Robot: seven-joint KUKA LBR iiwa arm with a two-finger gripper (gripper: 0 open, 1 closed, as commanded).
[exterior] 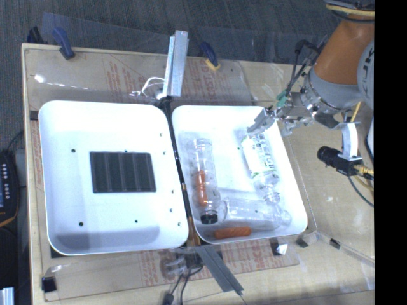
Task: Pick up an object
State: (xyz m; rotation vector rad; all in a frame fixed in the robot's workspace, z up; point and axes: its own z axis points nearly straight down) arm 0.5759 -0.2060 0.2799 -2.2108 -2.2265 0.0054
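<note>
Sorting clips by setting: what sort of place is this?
Likely a robotics lab bench: two white bins on a clamped board, clear plastic bottles in the right one, the arm's hand above.

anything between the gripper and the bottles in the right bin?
Nothing visible. The gripper sits over the right bin's upper right corner, right beside the top end of the labelled bottle. The other bottles lie lower left in the same bin, with open white floor between.
</note>
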